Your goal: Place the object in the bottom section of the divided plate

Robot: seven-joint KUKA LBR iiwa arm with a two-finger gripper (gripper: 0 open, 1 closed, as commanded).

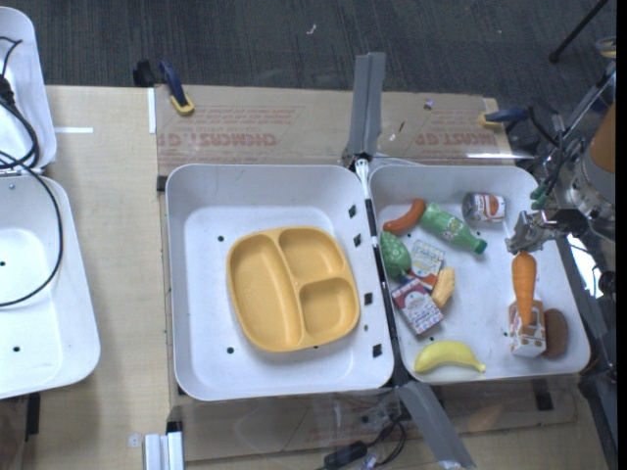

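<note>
Brown cardboard covers the bench [294,130] under two white bins, with dark carpet beyond. Taking the yellow divided plate [292,287] as the landmark: it lies flat in the middle of the left bin [196,262], with nothing in its sections. Nearest the camera and to the plate's right, in the right bin [480,189], a banana [449,358] lies by the near wall. Further right are a small carton [527,337] and a brown roundish thing [555,329] touching it. An orange carrot [524,284] stands over the carton, its top end at the gripper [529,235]; whether the fingers clamp it cannot be made out. Just right of the plate, past the bin walls, lie a red-and-white packet [418,309], a yellowish piece [445,286], a green vegetable [394,253] and a white packet [427,257]. Further back are a green bottle [451,229], a sausage [405,215] and a can [484,206].
</note>
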